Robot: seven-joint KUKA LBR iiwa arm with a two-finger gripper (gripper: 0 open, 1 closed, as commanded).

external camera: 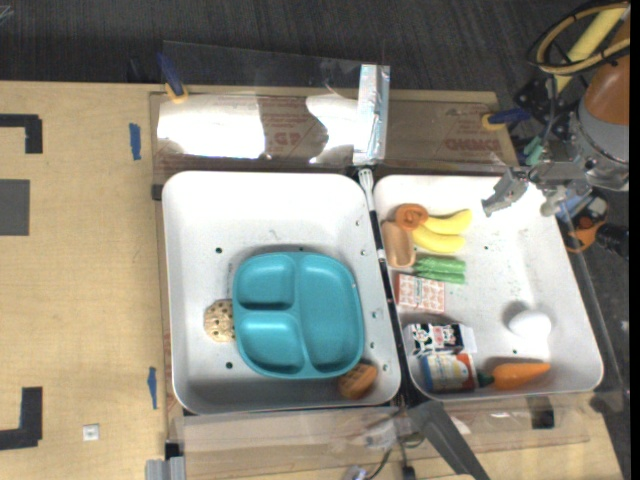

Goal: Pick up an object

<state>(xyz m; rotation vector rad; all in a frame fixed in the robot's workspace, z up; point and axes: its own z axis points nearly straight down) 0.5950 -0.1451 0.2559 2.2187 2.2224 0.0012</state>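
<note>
The gripper (527, 190) hangs over the far right corner of the right bin (570, 268), its two fingers spread apart with nothing between them. The arm (605, 108) reaches in behind it from the right, orange band at the wrist.

To the gripper's left, along the bin's left wall, lie the things it could pick up. Nearest is a banana (443, 230), with an orange piece (410, 213) touching its left end and a tan bun (398, 245) just under that. Below the banana sits a green vegetable (440, 268), then a red and white packet (422, 294), a black and white carton (438, 338), and a can (447, 372) at the near wall. A carrot (520, 372) lies just right of the can, and a white lump (528, 323) sits above it, straight below the gripper and well apart from it.

Directly under the gripper the bin floor is bare, with open room between the banana and the right rim.

The left bin (200, 218), far to the gripper's left, holds a teal divided plate (297, 313), with a cookie (219, 320) touching its left edge and a brown roll (357, 380) at its near right corner. The wall between the two bins stands between the gripper and these.
</note>
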